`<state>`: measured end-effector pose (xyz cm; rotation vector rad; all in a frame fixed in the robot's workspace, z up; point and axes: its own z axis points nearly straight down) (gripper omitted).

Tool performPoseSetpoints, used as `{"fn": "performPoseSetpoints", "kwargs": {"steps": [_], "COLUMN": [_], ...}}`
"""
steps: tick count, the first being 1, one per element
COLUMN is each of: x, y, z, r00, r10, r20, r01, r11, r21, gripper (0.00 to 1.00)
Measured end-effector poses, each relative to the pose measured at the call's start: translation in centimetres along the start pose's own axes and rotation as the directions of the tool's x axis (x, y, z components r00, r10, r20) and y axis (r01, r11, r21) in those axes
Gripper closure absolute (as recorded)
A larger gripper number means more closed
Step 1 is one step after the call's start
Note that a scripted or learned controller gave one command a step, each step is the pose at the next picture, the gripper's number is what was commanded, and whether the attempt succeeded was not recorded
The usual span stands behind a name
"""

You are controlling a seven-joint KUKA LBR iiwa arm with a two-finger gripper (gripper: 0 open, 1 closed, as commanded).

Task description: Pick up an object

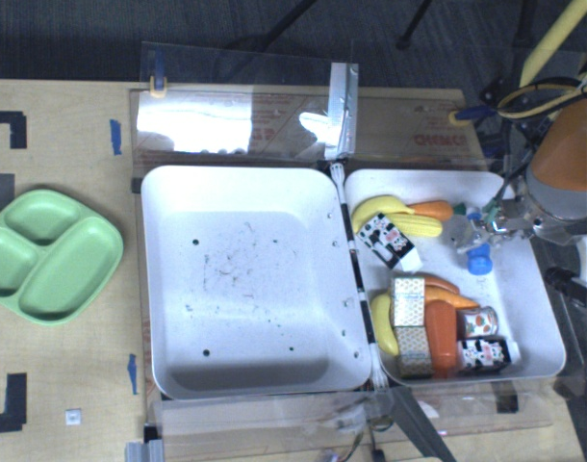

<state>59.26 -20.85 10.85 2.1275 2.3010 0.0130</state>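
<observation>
Objects for picking all sit in the right bin (553, 349), and none is chosen yet, so I treat this as the approach step. From my seat I see the claw (476, 231) low over the bin's upper right part, with a small blue piece (478, 261) just beneath it; whether it is clenched or released I cannot tell. To do this well I would settle on one target that stands clear of its neighbours, and come straight down on it rather than sweeping sideways. The banana (395, 210) with the black-and-white carton (388, 240) lies to the claw's left. The tan box (411, 323), orange piece (443, 335) and small can (478, 322) crowd together nearer the front wall, touching one another.
</observation>
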Motion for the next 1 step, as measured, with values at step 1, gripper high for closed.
{"fn": "performPoseSetpoints", "kwargs": {"steps": [1], "x": [-0.33], "y": [5.54], "z": [-7.89], "r00": [1.0], "r10": [0.015], "r20": [0.002], "r01": [-0.015], "r11": [1.0], "r21": [0.009], "gripper": [1.0]}}
